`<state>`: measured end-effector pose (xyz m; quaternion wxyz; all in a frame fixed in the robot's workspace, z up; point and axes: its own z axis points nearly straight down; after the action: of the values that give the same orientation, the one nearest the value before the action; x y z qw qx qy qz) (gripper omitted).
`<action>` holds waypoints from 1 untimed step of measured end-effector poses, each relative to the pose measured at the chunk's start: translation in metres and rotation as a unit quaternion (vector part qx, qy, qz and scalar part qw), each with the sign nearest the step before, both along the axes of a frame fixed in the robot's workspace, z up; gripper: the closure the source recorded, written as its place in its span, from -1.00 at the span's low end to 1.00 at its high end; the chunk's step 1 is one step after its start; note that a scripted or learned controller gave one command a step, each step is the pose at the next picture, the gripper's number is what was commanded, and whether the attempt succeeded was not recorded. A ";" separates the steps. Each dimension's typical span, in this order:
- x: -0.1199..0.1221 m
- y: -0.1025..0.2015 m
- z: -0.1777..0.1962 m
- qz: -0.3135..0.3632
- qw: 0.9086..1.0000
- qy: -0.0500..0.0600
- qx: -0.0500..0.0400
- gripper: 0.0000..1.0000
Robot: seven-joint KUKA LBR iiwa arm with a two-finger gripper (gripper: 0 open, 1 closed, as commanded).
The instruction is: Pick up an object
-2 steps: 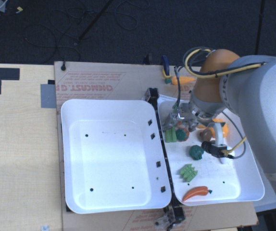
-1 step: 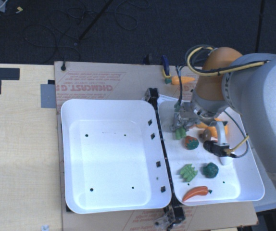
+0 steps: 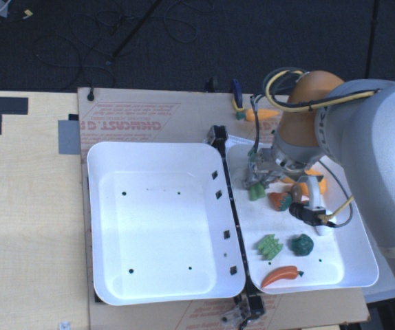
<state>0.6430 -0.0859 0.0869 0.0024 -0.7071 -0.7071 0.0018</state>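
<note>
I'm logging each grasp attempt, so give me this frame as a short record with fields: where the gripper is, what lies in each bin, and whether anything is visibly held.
gripper position: gripper low over the upper left part of the right bin
nearest item: small green piece just under the gripper
visibly held: cannot tell
other items in right bin: red-orange piece, light green leafy toy, dark green round toy, red chili pepper
left bin: left bin, no items seen

In the right bin (image 3: pixel 363 273) lay a red pepper (image 3: pixel 280 276) near the front wall, a light-green leafy piece (image 3: pixel 269 246), a dark-green lump (image 3: pixel 302 245), and a small green piece (image 3: pixel 256 192).
</note>
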 end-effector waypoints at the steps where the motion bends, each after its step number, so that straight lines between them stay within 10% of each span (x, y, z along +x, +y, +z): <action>1: 0.000 -0.012 0.000 0.000 1.000 -0.001 0.000 1.00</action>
<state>0.6433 -0.0984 0.0874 0.0016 -0.7070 -0.7072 0.0010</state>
